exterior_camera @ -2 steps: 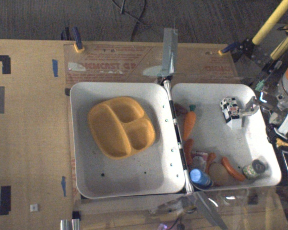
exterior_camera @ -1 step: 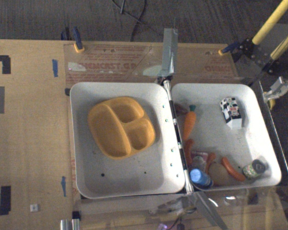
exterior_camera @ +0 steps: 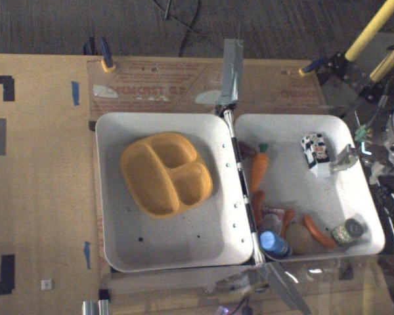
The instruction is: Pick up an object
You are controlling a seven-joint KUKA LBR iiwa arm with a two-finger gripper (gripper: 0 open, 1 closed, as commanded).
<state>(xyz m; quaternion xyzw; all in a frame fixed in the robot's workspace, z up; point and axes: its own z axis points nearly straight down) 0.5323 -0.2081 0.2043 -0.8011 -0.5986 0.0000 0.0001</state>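
We are looking down on the brown cardboard-covered table [exterior_camera: 46,176], where two shallow white bins are sitting side by side. The left white bin [exterior_camera: 118,241] is holding a yellow-orange plastic divided plate [exterior_camera: 165,174] toward its far side. The right white bin [exterior_camera: 354,202] is carrying the candidates: an orange toy carrot with a green top [exterior_camera: 259,166] lying along its left wall, a small black-and-white printed toy block [exterior_camera: 315,149] near its far right corner, a blue-capped bottle [exterior_camera: 273,243] at its near left corner, a long orange sausage-shaped toy [exterior_camera: 318,232] and a small dark round jar [exterior_camera: 350,231] along its near edge. The grey metal claw [exterior_camera: 345,157] is hanging just beside the block at the right wall; we cannot tell how it is set, and we are seeing nothing in it. We are judging the block the nearest target: centring directly over it, clear of the bin wall, and descending straight should be giving the best chance.
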